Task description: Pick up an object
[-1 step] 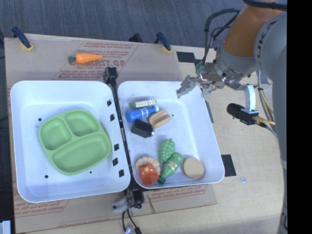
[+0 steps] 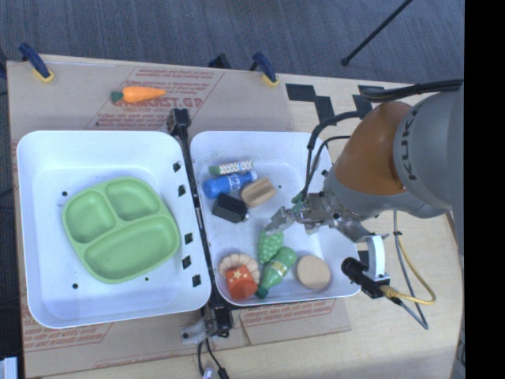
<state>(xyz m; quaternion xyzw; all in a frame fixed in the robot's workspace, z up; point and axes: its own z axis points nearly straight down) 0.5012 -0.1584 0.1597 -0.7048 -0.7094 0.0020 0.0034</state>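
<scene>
Nearest the front rim of the right bin [image 2: 327,152]: red toy [image 2: 239,280], green bottle [image 2: 275,272], tan round piece [image 2: 313,272]. Gripper [image 2: 278,220] just above the green items, nothing visibly between fingers, grip state unclear. Farther back: black block [image 2: 230,208], blue bottle [image 2: 226,185]. Left bin [image 2: 47,152]: green divided tray [image 2: 121,229].

A brown cardboard-covered surface [image 2: 260,109] carries a small orange plastic carrot [image 2: 137,95] near its far left edge. Blue clamps [image 2: 36,61] grip the far edge. A green three-compartment plastic tray [image 2: 120,229] lies in the left white bin [image 2: 35,164].
</scene>
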